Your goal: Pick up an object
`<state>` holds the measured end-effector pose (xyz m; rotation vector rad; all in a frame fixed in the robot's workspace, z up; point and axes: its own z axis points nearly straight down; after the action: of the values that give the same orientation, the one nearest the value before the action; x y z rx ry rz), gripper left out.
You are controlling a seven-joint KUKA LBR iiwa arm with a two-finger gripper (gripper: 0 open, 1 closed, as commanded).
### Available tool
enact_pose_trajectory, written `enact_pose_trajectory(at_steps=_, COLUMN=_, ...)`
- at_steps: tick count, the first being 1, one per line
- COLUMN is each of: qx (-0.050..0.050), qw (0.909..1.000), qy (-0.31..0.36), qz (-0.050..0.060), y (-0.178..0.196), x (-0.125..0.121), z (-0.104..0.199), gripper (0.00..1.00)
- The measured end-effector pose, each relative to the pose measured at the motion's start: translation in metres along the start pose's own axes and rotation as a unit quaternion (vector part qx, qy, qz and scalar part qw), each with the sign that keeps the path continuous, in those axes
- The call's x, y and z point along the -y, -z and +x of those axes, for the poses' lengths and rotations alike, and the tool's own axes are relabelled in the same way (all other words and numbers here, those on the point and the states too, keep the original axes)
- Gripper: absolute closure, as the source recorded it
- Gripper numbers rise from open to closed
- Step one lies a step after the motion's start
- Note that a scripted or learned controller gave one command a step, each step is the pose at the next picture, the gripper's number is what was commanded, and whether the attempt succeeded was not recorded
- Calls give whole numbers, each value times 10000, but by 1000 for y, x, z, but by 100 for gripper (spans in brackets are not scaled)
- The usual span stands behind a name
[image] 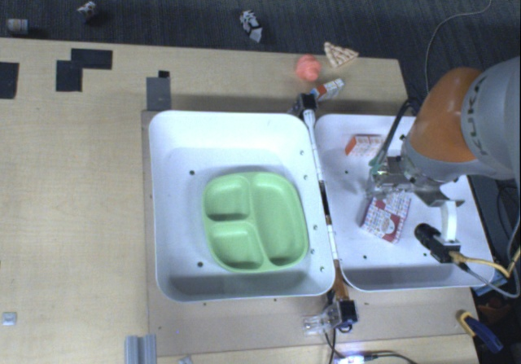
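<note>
I'm reaching in from the right, my pincer (389, 183) down over the right bin (352, 266). From up here the wrist hides its tips, so I can't tell how wide it stands or whether it has anything. Just beneath it, on the near side, a red-and-white patterned packet (386, 217) lies flat on the bin floor. A small orange-and-white box (363, 145) sits farther back in the same bin. Over in the left bin (175, 216), a green divided tray (255, 221) rests in the middle.
</note>
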<state>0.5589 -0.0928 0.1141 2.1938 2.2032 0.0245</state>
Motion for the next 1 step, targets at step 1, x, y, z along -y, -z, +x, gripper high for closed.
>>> enact_pose_trajectory(at_steps=1, qx=-1, qw=10000, qy=2, qz=1, y=0, x=0, z=0, gripper=0)
